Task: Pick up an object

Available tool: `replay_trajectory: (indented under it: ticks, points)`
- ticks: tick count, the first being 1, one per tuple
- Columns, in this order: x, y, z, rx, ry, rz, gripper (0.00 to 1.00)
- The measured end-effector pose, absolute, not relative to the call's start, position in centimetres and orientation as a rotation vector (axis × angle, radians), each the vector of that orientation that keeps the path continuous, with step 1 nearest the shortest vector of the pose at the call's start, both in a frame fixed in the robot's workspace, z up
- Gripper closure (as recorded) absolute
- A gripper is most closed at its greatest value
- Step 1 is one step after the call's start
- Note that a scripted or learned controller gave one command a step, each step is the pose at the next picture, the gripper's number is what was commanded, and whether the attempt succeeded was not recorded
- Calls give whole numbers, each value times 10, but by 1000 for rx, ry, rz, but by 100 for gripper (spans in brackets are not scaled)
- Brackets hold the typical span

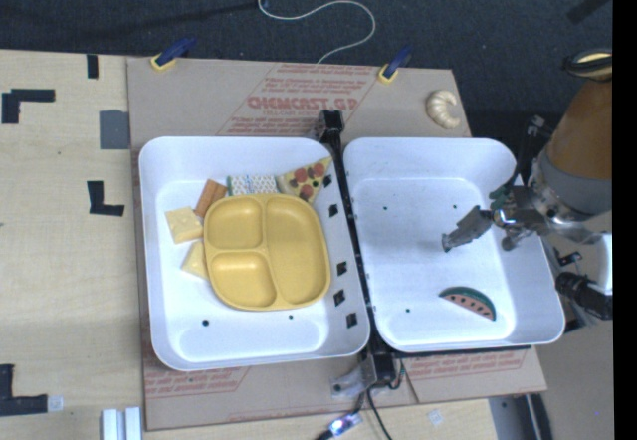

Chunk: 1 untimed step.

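Camera view: you're early in the pick, nothing is lifted yet. The arm (582, 144) comes in from the right edge of the frame, and the gripper (468, 232) sits over the right bin (398, 169), roughly mid-height in it and toward its right side.

One dark finger (460, 234) points left and slightly down over bare white floor. Whether the pair is spread or closed, I cannot tell; the second finger is lost against the wrist hardware at this angle. Nothing visible is between them, so treat the gripper as carrying nothing.

Nearest candidate is the watermelon slice (469, 304), lying flat on the right bin floor in the lower right of the frame, below the gripper and apart from it. No contact.

The left bin (164, 229) holds the rest: a yellow divided plate (267, 252) in the middle, with a cracker-like square (183, 225) just beside its upper-left edge and a pizza slice (309, 176) at its upper-right edge. All of it is well apart from the gripper.

Left to do, as I judge it: line up over a target, descend, close, lift. If the slice is the target, you need a move toward the bottom of the frame first.
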<state>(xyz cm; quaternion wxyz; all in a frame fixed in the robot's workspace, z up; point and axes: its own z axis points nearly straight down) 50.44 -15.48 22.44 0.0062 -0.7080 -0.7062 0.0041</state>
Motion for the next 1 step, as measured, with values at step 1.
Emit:
replay_trajectory:
  ticks: [1]
  points:
    - [506,-154,231,-2219,-2222,1,0]
